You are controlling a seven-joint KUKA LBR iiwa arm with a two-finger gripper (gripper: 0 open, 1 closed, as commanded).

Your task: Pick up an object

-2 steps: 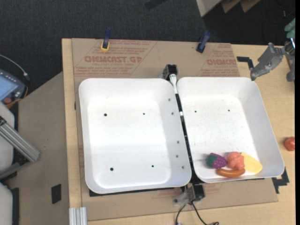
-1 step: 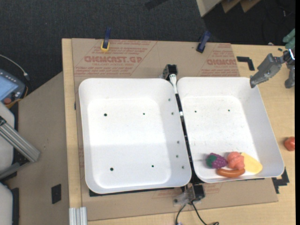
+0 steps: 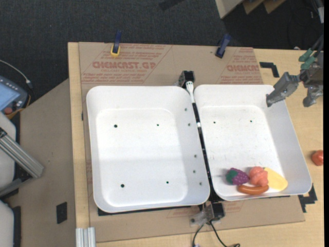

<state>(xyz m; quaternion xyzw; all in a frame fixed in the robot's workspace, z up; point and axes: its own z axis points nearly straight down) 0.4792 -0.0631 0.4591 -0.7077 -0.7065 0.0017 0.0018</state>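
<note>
Four toys [image 3: 254, 180] cluster in the right bin's [image 3: 231, 138] near corner; pincer [image 3: 295, 91] spread wide, holding nothing.

From where I stand, the robot barely reaches into the scene: just its end piece pokes in from the right, high up along that side. The claw [image 3: 294, 90] is grey metal with a teal-green fitting above it near the frame's edge. One finger [image 3: 278, 92] stretches out to the left and slightly down, a flat, dark-tipped blade; a second, shorter one [image 3: 310, 98] hangs further right, well apart from the first (so the claw looks spread wide). Nothing sits between the two fingers. The arm behind the claw is cut off by the picture's edge.
</note>
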